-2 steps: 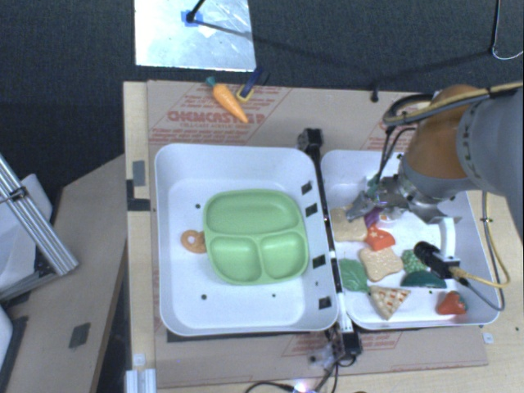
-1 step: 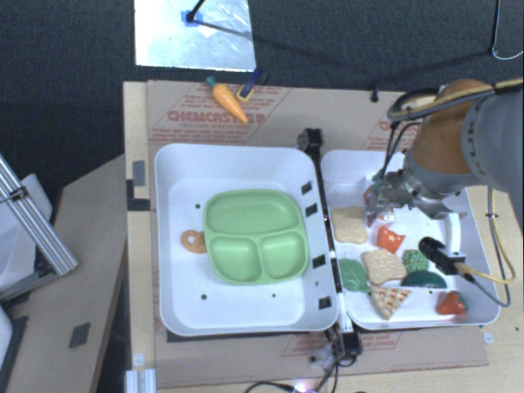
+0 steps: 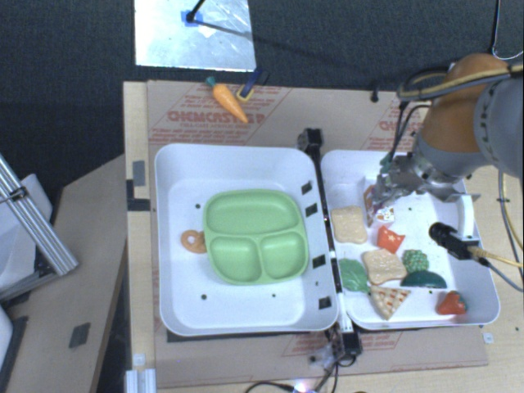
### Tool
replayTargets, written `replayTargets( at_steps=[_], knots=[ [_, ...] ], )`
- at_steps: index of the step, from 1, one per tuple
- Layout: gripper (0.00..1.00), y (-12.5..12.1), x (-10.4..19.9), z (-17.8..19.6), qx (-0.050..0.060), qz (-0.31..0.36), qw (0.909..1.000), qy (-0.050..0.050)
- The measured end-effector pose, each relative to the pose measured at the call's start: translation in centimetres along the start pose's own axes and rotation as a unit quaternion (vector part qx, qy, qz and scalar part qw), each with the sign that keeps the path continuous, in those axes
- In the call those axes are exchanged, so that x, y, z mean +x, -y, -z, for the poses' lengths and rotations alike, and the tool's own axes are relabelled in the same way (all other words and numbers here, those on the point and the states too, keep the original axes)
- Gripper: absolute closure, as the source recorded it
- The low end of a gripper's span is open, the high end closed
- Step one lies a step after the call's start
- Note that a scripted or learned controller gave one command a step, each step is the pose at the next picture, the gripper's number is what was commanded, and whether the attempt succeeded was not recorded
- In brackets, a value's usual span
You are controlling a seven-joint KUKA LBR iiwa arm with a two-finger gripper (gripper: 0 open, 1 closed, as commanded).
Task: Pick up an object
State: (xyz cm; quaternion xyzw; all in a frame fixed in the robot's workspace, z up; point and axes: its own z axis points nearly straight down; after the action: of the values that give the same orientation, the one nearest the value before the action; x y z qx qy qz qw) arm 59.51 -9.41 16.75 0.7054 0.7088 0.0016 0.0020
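The hand (image 3: 383,196) hung low in the right bin (image 3: 483,301), over a small white and red piece (image 3: 382,214) beside the bread slice (image 3: 350,224); whether it gripped anything could not be told

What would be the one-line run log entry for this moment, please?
stage: reaching | tool: low in right bin, over small white piece | bread slice: beside it | green tray: left bin | carrot: outside bins
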Motion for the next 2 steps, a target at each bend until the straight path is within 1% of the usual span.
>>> replayTargets(
  at_steps=[1,2],
  knots=[
    [1.0,-0.2,0.0,5.4,-0.001,0.0,1.0,0.0],
    [1.0,2.0,5.6,4.7,0.002,0.002,1.0,-0.001]
  ],
)
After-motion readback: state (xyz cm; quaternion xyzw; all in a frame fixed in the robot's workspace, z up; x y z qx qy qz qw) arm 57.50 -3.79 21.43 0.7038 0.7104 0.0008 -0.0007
